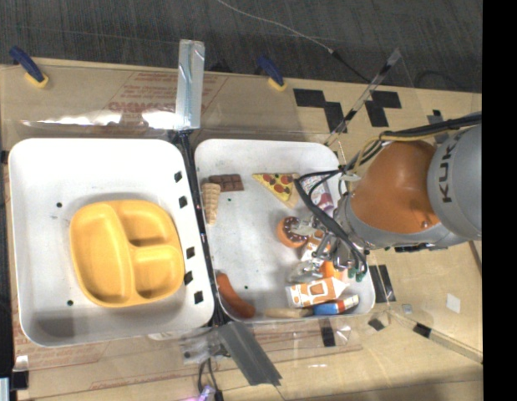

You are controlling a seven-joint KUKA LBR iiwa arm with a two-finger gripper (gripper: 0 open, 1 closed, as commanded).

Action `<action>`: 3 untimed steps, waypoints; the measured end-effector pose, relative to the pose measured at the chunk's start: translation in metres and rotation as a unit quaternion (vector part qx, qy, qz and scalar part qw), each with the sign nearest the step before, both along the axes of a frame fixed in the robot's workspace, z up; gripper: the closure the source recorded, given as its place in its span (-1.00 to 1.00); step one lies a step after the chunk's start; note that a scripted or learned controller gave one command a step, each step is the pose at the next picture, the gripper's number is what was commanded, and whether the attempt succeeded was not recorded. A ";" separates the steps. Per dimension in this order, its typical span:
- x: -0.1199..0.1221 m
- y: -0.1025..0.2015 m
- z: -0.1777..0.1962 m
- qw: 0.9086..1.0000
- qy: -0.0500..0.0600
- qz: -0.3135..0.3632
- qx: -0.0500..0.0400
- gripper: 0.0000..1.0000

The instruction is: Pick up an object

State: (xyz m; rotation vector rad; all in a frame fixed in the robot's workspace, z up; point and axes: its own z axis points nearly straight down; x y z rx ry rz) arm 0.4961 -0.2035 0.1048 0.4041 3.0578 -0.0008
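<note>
- Claw [318, 261] down in the right bin [258, 153], low among the toys near its right wall; too cluttered to tell whether open or shut.
- Donut [291, 231] just left of the claw, carton [316, 292] just below it, blue marker [335, 307] along the carton's lower edge.
- Pizza slice [276, 183], chocolate bar [225, 183] and cone [210, 200] toward the bin's top.
- Hot dog [231, 298] at the lower left corner.
- Yellow tray [124, 251] alone in the left bin [41, 174].
</note>
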 end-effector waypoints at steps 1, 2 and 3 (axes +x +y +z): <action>-0.006 0.064 -0.013 0.998 0.027 -0.063 0.007 -1.00; 0.015 0.104 -0.011 0.983 0.023 -0.183 0.005 -1.00; 0.087 0.102 -0.011 0.975 0.024 -0.219 0.008 -1.00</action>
